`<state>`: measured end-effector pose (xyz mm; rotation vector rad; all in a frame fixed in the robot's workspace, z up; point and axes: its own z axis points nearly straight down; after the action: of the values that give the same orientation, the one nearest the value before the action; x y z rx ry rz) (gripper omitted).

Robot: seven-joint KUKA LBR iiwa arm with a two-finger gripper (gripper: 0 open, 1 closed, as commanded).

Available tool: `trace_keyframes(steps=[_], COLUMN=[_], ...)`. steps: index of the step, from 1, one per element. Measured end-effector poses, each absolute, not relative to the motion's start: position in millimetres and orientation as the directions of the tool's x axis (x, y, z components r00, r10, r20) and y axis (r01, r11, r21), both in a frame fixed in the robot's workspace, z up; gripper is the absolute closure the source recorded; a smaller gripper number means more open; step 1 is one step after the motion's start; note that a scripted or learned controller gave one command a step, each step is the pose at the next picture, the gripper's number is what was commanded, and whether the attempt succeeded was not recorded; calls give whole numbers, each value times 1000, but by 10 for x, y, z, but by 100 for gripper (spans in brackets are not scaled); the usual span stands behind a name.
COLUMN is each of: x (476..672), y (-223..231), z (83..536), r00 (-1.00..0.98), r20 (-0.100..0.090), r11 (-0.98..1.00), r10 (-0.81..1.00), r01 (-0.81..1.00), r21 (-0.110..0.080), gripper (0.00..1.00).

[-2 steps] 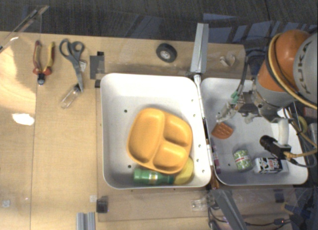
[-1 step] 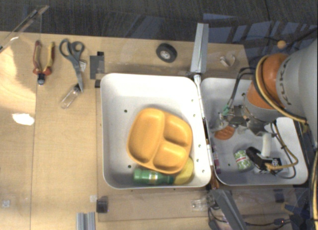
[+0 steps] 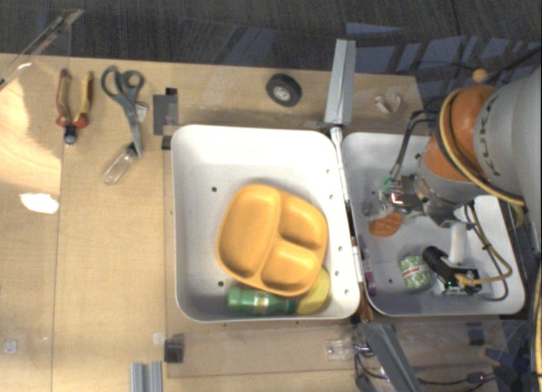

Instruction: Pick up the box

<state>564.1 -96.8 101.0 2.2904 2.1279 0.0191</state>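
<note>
My gripper [image 3: 385,202] hangs low in the right bin [image 3: 500,301], near its left wall. Just below it lies a small orange rounded object [image 3: 386,226], close to or touching the gripper. A small green-and-white package [image 3: 413,271] rests nearer the bin's front. I cannot make out whether anything sits in the gripper. The grey arm with its orange band [image 3: 464,128] covers the right bin's back right part.
In the left bin [image 3: 190,212] a large yellow-orange sectioned tray [image 3: 273,236] lies over a green bottle [image 3: 254,300] and a yellow item [image 3: 317,295] at the front wall. Scissors [image 3: 127,98], pliers [image 3: 72,102] and a tape roll [image 3: 284,89] lie on the bench.
</note>
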Motion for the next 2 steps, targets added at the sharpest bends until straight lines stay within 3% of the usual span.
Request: trace_keyframes(steps=[1,2], x=[5033,4898], y=[-509,-1112], z=[1852,1091], r00=[192,384], r20=[1,1], r11=[-192,-384], r10=[981,923], r01=[981,923], r21=[5,4], gripper=[100,100])
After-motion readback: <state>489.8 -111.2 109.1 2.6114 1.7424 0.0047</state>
